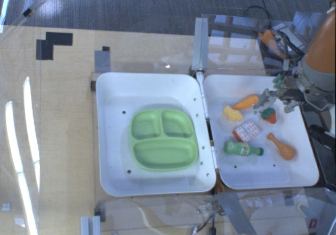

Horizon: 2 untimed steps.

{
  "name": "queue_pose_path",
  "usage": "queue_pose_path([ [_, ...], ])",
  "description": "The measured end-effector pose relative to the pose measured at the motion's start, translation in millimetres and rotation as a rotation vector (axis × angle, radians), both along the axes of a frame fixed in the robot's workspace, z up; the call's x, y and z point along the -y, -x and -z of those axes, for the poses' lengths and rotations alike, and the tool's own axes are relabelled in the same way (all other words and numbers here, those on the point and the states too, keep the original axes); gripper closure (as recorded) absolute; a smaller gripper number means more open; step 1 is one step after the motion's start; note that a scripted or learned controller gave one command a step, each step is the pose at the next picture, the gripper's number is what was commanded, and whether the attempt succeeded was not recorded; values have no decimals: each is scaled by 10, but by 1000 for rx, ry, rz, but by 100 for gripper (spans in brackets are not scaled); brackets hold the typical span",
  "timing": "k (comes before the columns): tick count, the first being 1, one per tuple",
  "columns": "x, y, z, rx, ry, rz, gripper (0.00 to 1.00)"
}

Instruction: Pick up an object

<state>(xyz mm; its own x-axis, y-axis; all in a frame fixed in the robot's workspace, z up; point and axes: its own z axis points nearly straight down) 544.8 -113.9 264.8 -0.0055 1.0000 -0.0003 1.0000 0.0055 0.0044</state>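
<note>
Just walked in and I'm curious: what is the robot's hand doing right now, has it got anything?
Hand: low over the right bin, above the strawberry beside the carrot; whether it grips anything cannot be told.

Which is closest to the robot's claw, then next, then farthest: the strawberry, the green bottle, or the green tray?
From the gripper:
1. Strawberry, right bin, just below the gripper.
2. Green bottle, lying in the right bin's lower part.
3. Green tray, in the left bin.
</note>
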Motion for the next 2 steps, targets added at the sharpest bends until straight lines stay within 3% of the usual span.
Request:
queue_pose_path([
  [1, 326, -524, 1238, -2, 0, 17, 0],
  [2, 118, -997, 1775, -5, 1, -216, 0],
])
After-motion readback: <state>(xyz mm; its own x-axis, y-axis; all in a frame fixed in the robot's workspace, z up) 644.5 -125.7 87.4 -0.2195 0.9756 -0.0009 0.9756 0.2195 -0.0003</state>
